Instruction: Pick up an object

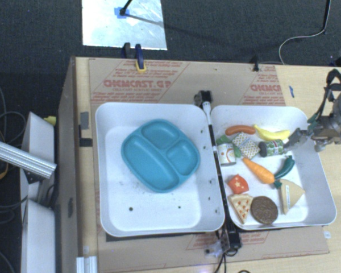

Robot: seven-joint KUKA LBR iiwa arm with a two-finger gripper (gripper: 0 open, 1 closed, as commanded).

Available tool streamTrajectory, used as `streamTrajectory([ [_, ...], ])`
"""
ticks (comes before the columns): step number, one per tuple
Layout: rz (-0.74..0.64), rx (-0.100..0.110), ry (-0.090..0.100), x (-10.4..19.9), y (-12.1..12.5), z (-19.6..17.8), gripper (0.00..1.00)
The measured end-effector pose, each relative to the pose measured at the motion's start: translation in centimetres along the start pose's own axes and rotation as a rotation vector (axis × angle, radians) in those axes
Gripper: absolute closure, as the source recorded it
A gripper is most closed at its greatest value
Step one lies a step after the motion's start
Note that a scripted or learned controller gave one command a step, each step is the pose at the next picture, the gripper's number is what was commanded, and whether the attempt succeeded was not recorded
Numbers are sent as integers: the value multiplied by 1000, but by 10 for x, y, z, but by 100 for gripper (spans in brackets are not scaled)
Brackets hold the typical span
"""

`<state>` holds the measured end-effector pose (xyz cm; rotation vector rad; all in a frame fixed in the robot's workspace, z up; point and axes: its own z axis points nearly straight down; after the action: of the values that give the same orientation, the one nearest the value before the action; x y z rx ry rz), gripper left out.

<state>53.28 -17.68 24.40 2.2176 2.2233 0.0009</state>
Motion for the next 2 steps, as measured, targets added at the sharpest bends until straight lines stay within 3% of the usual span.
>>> streamTrajectory([
  [1, -1, -15, -5, -6, 74, 153, 0],
  [2, -2, -21, -6, -6, 76, 140, 100],
])
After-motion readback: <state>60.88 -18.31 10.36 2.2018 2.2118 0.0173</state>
